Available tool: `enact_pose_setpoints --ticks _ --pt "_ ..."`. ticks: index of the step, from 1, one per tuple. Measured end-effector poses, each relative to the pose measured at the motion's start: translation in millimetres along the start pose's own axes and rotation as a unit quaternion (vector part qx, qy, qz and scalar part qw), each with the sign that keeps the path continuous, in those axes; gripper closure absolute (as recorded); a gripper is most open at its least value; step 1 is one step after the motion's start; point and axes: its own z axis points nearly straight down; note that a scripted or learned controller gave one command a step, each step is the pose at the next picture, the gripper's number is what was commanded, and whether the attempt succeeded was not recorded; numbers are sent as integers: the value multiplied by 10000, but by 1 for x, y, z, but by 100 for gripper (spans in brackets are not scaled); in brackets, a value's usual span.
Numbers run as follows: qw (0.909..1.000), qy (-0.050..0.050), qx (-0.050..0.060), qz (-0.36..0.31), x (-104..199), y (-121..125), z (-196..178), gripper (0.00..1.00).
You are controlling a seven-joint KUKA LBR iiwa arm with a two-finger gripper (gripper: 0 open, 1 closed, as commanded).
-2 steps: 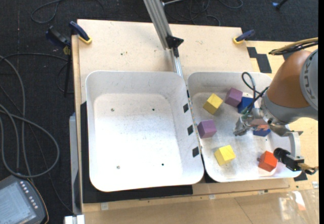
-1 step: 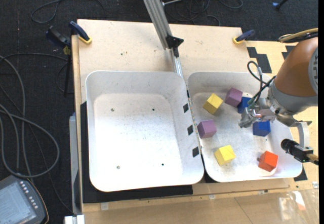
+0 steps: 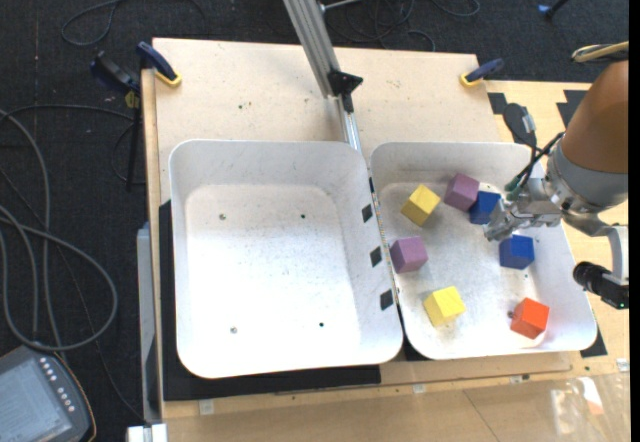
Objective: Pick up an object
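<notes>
Hiding part of blue cube | pincer | grip unclear

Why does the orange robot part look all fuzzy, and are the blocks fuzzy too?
Camera view: the arm sits near the lens, so it is blurred; the blocks, like the orange block, are sharp with soft small shadows; lighting is even, no glare on the bins.

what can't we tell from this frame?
- Gripper: camera view; too small and partly covered by the wrist to read its state or whether it holds anything.
- Blue cube by the purple cube: partly hidden behind the gripper.
- Arm: cut off by the right edge.
- Contact between the gripper and the lower blue cube: unclear.
</notes>
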Motion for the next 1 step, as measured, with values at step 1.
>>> enact_pose_setpoints --ticks 1 --pt "10000 0 5 -2 0 2 -27 100"
